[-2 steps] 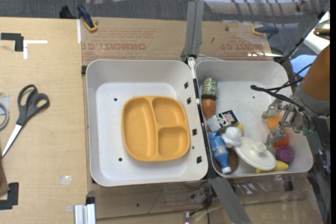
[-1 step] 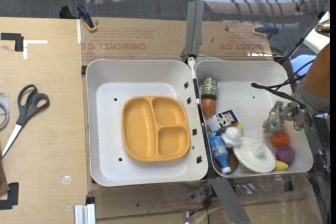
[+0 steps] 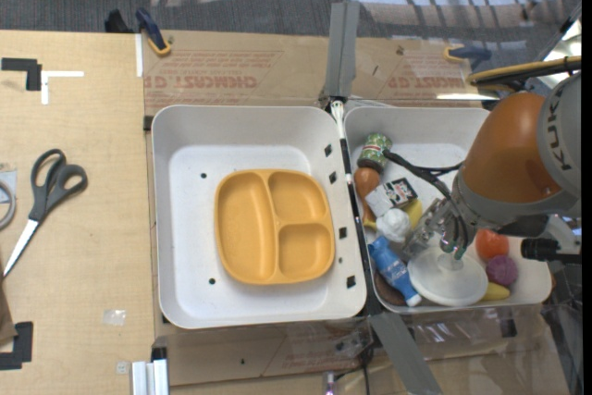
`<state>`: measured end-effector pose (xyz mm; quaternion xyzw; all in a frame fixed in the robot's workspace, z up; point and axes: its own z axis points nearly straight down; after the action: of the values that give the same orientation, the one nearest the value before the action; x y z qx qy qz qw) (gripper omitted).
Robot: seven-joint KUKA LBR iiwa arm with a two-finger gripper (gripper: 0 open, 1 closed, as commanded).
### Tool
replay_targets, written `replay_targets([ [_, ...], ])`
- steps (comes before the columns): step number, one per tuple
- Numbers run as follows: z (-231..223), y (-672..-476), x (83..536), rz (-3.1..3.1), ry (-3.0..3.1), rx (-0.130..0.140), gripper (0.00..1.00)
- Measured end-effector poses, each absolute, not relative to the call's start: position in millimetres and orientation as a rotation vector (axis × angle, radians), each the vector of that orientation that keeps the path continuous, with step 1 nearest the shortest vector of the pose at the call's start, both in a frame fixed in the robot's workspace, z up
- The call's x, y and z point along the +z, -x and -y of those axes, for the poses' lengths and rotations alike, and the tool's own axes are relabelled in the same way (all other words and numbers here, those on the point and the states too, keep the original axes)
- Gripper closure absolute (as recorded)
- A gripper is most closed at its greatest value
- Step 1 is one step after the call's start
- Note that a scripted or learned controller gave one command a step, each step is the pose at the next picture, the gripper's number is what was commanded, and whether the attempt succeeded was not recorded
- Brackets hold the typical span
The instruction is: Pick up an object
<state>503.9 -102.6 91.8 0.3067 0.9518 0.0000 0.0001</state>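
Nearest in the right bin (image 3: 435,132): white plate (image 3: 450,282), blue bottle (image 3: 391,268), purple ball (image 3: 502,270), orange-red ball (image 3: 491,244). Just above the plate, gripper (image 3: 446,234), low among the clutter; fingers blurred, so cannot tell whether spread or clenched, nor whether anything is held. Beside it, a white box (image 3: 392,194) with black print, unreadable. Left bin (image 3: 176,199) bearing a yellow divided tray (image 3: 275,225). Farther back, cardboard (image 3: 222,74) with mirrored red lettering.
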Motion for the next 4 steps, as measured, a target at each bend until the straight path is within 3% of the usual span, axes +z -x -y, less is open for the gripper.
replay_targets([
  [1,182.2,-501.1,106.8,-3.062,-0.683,-0.001,1.00],
  [2,211.8,-530.6,269.3,-3.055,-0.714,-0.002,1.00],
  [3,156.2,-526.4,121.1,-2.925,-1.147,0.000,1.00],
  [4,109.6,-521.3,92.1,-2.793,-1.437,0.000,1.00],
])
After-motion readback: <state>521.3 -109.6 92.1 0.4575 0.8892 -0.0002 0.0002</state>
